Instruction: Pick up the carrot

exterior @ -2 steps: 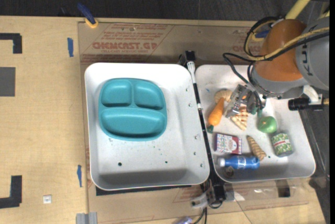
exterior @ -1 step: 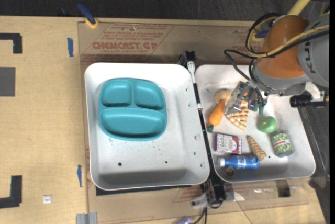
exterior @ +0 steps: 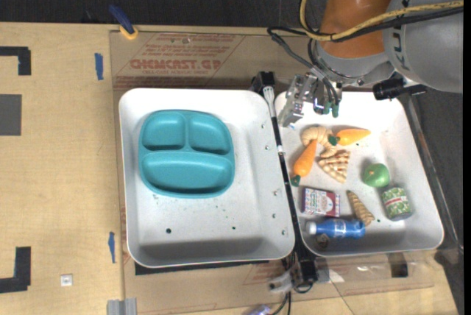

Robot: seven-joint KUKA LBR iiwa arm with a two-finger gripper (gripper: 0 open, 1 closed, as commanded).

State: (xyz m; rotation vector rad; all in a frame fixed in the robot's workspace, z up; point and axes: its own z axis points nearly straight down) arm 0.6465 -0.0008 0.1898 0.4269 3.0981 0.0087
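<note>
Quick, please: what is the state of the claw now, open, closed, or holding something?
Claw: above the right bin's back left corner; open or closed cannot be told; nothing visibly held.

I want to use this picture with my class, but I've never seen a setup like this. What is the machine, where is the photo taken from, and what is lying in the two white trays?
The photo comes from one fixed camera above a bench, looking down at a slant. The grey and orange machine at the top right is a robot arm. Its gripper hangs above the back of the right tray; I see nothing held in it.

The left tray holds a blue divided plate. The right tray holds toy food: a carrot, which the arm is meant to pick up, an orange pepper-like piece, a green round fruit, a blue bottle, a small red-and-white carton and a green jar.
</note>
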